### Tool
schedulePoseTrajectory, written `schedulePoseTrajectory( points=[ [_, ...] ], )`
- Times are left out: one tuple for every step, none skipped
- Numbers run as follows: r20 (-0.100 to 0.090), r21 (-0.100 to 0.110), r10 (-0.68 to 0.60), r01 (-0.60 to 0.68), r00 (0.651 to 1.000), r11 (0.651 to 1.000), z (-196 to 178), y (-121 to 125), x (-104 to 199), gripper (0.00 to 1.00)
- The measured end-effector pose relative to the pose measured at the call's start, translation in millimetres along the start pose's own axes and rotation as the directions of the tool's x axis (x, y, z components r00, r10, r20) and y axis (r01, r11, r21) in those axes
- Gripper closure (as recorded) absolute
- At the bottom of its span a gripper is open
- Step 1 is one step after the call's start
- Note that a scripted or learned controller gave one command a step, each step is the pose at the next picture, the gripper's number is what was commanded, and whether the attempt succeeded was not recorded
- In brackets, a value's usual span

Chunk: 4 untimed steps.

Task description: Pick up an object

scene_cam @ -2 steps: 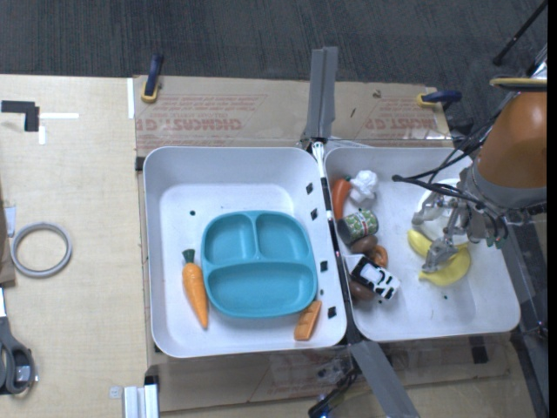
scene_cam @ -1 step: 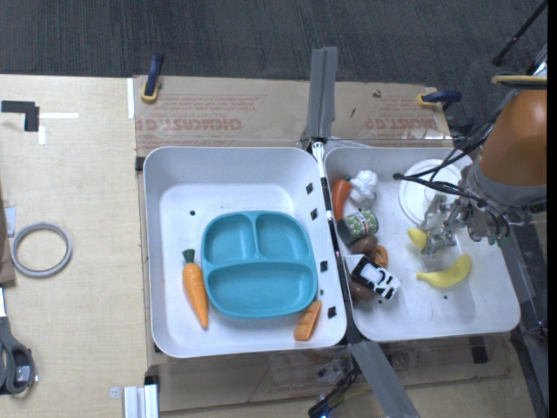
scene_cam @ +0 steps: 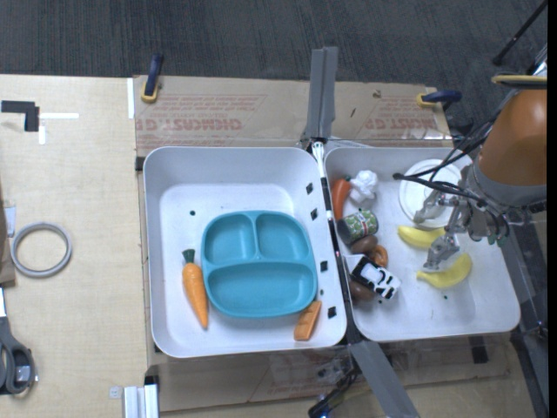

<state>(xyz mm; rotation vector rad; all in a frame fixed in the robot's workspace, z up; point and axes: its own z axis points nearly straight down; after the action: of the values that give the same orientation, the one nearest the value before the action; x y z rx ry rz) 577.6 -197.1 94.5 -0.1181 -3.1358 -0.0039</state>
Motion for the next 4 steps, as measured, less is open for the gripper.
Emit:
schedulePoseTrajectory(
  points=[
    [0.003,0.001,-0.056,0.056,0.998,0.998,6,-32,95,0.00],
    [0.001,0.000,-0.096,0.096,0.995,0.995,6,74,51,0.00],
    [-0.001,0.002,-0.138,0.138,0.990,0.990,7,88,-32,0.00],
    [0.002,0.001,-0.313,0.313,0.950,0.950,6,-15,0,0.00]
  ],
)
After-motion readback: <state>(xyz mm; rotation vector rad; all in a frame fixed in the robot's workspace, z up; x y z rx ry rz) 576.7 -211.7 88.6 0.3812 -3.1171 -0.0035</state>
